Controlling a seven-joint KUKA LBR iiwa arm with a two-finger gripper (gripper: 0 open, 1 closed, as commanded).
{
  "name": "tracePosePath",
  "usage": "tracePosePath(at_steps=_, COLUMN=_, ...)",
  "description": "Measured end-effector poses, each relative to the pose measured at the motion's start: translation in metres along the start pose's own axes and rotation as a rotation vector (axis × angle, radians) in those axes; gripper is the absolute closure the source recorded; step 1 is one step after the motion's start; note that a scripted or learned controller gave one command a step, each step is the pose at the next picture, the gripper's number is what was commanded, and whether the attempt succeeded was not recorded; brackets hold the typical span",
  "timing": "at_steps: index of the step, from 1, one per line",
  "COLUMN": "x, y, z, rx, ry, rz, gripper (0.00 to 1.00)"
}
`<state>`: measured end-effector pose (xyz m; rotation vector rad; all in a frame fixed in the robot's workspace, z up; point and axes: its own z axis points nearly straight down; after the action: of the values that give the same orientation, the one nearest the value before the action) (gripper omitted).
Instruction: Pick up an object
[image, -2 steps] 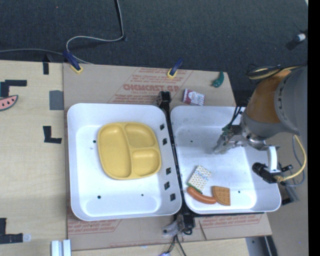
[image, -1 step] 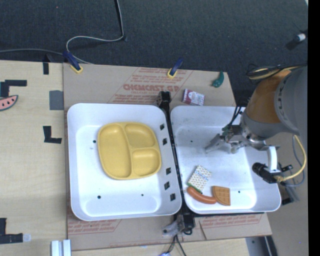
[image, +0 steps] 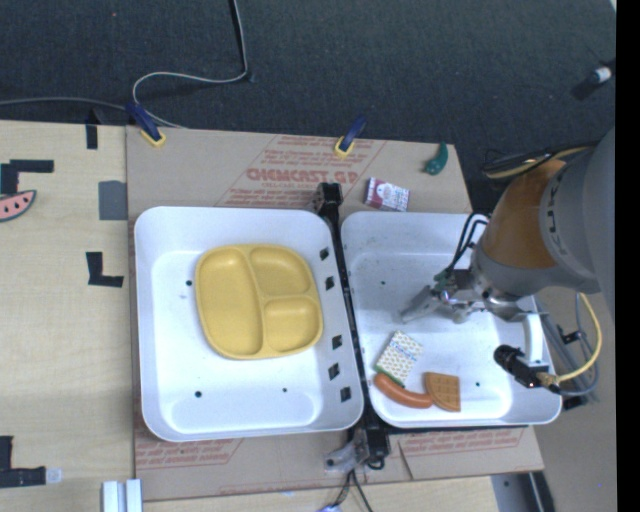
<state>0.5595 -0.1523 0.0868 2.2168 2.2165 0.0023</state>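
The right bin holds three small items near its front edge: a white checkered square, an orange-red sausage and a brown cracker-like square. My gripper hangs low over the middle of this bin, just above and slightly right of the checkered square, apart from it. Nothing shows held in it. The grey arm with its orange band reaches in from the right.
The left bin carries a yellow divided plate. A small red-and-white packet lies on the cardboard behind the right bin, with a green clip further back. Black clamps line the divide between the bins.
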Motion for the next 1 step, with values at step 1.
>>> tracePosePath(at_steps=1, x=0.0346, y=0.0247, z=0.0004, rx=0.001, ry=0.002, rz=-0.002, gripper=0.00)
